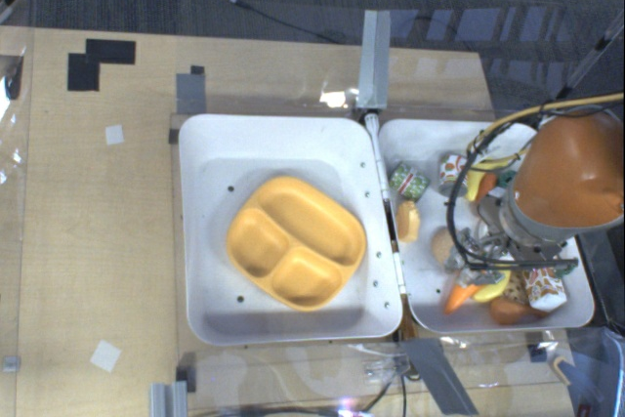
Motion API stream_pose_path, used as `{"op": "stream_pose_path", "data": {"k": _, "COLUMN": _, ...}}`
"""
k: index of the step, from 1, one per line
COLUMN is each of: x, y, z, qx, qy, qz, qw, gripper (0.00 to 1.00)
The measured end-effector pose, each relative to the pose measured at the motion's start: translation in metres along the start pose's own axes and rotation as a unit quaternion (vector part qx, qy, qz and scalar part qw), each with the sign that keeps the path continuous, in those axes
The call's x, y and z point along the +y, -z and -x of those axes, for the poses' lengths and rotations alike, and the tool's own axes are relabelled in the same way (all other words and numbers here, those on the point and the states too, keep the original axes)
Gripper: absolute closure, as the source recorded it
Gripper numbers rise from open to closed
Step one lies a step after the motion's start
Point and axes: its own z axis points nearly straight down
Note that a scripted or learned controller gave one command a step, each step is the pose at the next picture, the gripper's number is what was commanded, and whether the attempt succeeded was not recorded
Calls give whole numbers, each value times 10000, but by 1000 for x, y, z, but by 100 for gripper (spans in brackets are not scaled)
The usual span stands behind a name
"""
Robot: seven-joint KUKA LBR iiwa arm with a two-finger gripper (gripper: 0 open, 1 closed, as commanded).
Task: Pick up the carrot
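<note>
Camera view gives us the carrot (460,296) near the front edge of the right bin (420,312), a small orange piece lying aslant, its upper end tucked under the arm's wrist. Just beside it lie a yellow item (491,289) and a red-and-white packet (544,288), so we judge the crowding will make a clean grasp awkward. We place the gripper (479,259) low over this cluster, presumably because the program has aimed at the carrot, but the bulky orange band (571,173) and cables (467,210) hide its tip, so we cannot tell its state. Farther out, a green packet (407,181) sits by the divider, and the left bin (195,239) holds a yellow divided plate (296,240).
</note>
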Motion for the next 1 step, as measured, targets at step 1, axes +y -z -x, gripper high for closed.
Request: {"op": "stream_pose_path", "data": {"k": 1, "x": 1, "y": 0, "z": 0, "qx": -3, "qy": 1, "qz": 4, "qw": 10000, "gripper": 0}}
